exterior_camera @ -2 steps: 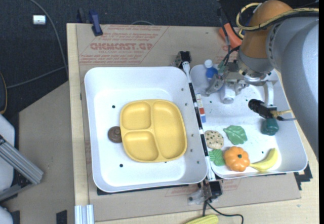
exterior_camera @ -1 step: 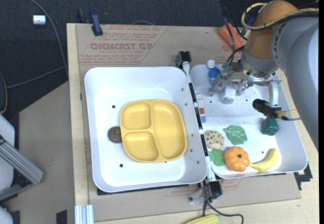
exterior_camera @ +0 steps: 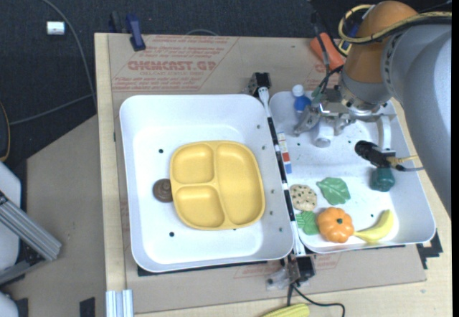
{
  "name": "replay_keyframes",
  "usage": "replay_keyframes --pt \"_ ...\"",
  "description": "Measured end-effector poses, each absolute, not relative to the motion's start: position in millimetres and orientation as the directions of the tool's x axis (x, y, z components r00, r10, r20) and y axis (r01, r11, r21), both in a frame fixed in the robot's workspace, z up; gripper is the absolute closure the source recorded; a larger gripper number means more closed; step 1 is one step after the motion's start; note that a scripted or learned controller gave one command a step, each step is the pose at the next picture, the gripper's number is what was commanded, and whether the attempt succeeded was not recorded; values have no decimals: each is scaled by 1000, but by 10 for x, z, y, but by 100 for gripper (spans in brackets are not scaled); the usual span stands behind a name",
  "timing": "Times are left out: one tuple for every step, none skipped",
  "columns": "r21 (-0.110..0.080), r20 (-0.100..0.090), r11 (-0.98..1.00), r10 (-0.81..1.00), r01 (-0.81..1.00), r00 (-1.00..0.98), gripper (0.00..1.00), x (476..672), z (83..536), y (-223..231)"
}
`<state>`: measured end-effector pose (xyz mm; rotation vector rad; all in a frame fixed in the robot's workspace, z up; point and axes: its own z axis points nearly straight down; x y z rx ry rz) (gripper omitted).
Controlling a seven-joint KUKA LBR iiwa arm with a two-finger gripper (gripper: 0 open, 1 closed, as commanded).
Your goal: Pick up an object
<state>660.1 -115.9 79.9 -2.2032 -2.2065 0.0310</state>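
The gripper [exterior_camera: 320,130] hangs low over the far end of the right bin [exterior_camera: 423,231]. Whether it is open or closed cannot be told from this slant.

- Just beside it, on the view's left and a little farther back, stands a small bottle [exterior_camera: 299,101] with a blue cap.
- Nearer the camera than the gripper and well apart from it lie a cookie [exterior_camera: 303,197] and a leaf [exterior_camera: 333,190].
- Past those, along the bin's near wall, are a green piece [exterior_camera: 307,221], a pumpkin [exterior_camera: 335,225] touching it, and a banana [exterior_camera: 378,228].
- A teal piece [exterior_camera: 383,179] sits off to the gripper's right in the view, near the right wall.

Far to the gripper's left, the left bin [exterior_camera: 143,129] holds a yellow plate [exterior_camera: 216,183] with three compartments. A brown disc [exterior_camera: 162,190] touches the plate's left edge. Both bins rest on the counter [exterior_camera: 179,64].
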Motion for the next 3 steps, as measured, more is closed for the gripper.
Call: replay_keyframes --pt "-30 5 3 1000 1000 -3 0 6605 810 -1245" --pt "-30 2 2 1000 1000 -1 0 6602 800 -1171" --pt "-30 5 3 1000 1000 -2 0 6605 810 -1338"
